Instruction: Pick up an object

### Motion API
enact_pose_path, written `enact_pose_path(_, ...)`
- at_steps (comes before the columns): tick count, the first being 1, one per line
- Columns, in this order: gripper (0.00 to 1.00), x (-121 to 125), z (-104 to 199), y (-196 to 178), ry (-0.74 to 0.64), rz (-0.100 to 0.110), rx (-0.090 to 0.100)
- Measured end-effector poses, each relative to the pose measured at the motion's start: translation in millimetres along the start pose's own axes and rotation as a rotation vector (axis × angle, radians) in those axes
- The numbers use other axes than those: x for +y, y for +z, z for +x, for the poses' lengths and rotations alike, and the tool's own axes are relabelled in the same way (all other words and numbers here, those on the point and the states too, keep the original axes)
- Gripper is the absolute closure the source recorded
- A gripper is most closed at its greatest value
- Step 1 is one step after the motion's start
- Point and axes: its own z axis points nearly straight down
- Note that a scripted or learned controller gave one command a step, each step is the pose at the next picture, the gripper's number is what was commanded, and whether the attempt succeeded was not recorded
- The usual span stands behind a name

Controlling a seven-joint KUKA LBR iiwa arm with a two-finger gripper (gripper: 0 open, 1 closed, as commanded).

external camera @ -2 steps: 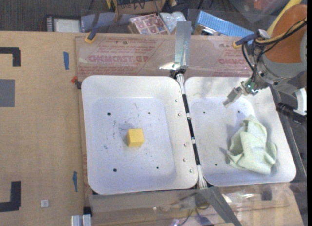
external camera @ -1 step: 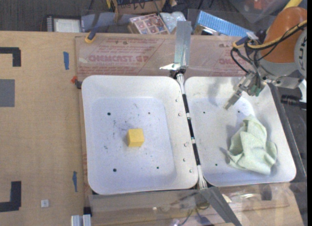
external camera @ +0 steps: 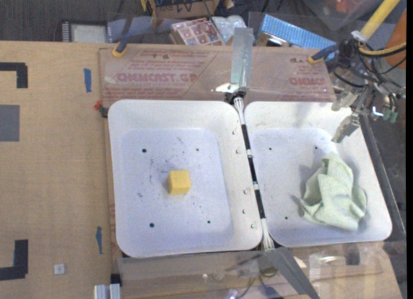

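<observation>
Camera view looks down on two white bins side by side on a tan surface point(external camera: 51, 162). Left bin point(external camera: 129, 123) holds a small yellow cube point(external camera: 179, 182) near its middle; right bin point(external camera: 277, 220) holds a crumpled green cloth point(external camera: 334, 193). Above the right bin's far corner, the hand point(external camera: 345, 118) hangs apart from the cloth, holding nothing, its opening impossible to tell.

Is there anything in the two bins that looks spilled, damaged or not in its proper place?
Nothing looks spilled or broken. The pale green cloth lies crumpled in the right bin. The yellow block sits squarely in the left bin, whose floor shows dark scuffs. The tool hangs above the right bin's far corner.
</observation>
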Motion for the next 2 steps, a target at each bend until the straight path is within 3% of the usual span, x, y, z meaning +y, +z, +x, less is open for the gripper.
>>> enact_pose_path(1, 0.0, -22, 91, 53, -0.207, -0.001, 0.005)
enact_pose_path(2, 0.0, -40, 132, -68, -0.405, -0.001, 0.002)
